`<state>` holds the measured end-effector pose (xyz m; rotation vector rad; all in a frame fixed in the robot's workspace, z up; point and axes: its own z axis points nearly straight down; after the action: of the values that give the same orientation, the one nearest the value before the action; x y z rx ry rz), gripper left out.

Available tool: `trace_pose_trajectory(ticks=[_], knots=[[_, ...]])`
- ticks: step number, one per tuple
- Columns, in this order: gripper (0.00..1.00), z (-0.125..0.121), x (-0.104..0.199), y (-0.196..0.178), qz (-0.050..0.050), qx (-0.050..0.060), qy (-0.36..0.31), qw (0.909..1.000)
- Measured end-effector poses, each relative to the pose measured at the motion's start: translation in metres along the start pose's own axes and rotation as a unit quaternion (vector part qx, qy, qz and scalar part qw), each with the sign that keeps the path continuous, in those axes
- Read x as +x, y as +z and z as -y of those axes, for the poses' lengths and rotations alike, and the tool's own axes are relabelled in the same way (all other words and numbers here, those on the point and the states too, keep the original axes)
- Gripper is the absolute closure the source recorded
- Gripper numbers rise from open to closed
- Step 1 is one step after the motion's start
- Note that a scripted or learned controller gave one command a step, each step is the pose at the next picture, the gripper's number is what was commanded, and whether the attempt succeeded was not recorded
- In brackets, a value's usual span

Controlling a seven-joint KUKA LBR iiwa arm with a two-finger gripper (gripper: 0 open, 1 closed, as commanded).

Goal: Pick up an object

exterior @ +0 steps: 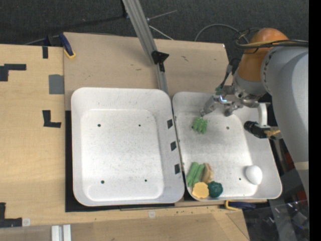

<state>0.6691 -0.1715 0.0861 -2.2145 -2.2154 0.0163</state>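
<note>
A small light-green ridged object (199,125) lies in the upper part of the right bin (235,144). My gripper (217,110) hangs just above and to the right of it, near the bin's far edge. Its fingers are spread open with nothing between them. The left fingertip (206,110) is a short way above the green object, apart from it.
At the right bin's front edge lie a green pod-like piece (194,172), a tan piece (207,172), a yellow piece (200,190) and a dark teal piece (215,188). A white egg-shaped object (253,174) sits front right. The left bin (80,134) adjoins; a metal pole (143,29) slants behind.
</note>
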Motion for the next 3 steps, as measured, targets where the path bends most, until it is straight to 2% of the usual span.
trace_pose_trajectory(ticks=[1, 2, 3], knots=[[1.0, 0.0, 0.001, -0.011, 0.0, 0.0, -0.001, 1.0], [1.0, -0.003, 0.0, -0.054, 0.0, -0.009, 0.0, 1.0], [1.0, -0.006, 0.002, -0.098, 0.0, -0.009, -0.001, 1.0]])
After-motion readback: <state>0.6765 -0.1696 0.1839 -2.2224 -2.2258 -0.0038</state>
